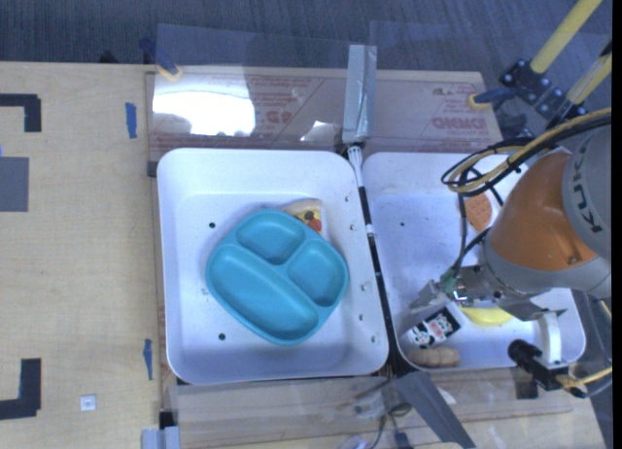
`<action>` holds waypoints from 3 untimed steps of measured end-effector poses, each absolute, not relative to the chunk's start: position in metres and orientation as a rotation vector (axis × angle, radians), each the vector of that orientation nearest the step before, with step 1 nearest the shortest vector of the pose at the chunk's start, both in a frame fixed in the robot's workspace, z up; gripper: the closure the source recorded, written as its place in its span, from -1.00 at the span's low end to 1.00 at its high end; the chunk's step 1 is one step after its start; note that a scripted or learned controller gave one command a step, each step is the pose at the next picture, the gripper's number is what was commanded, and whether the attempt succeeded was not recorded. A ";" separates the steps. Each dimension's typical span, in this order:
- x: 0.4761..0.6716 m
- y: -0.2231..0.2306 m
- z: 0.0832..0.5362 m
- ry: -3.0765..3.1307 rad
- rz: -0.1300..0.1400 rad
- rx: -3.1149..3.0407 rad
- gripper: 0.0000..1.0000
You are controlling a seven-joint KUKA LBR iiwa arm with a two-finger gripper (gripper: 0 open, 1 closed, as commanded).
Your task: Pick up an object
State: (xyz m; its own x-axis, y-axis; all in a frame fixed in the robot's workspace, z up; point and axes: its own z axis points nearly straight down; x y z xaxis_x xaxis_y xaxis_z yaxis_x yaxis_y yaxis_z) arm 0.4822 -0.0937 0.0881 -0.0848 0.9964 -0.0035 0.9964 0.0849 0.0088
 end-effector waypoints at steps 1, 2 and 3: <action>0.529 -0.099 0.088 2.229 0.006 2.205 -1.00; 0.481 -0.128 0.088 2.448 0.004 1.960 -1.00; 0.483 -0.128 0.099 2.443 0.010 1.957 1.00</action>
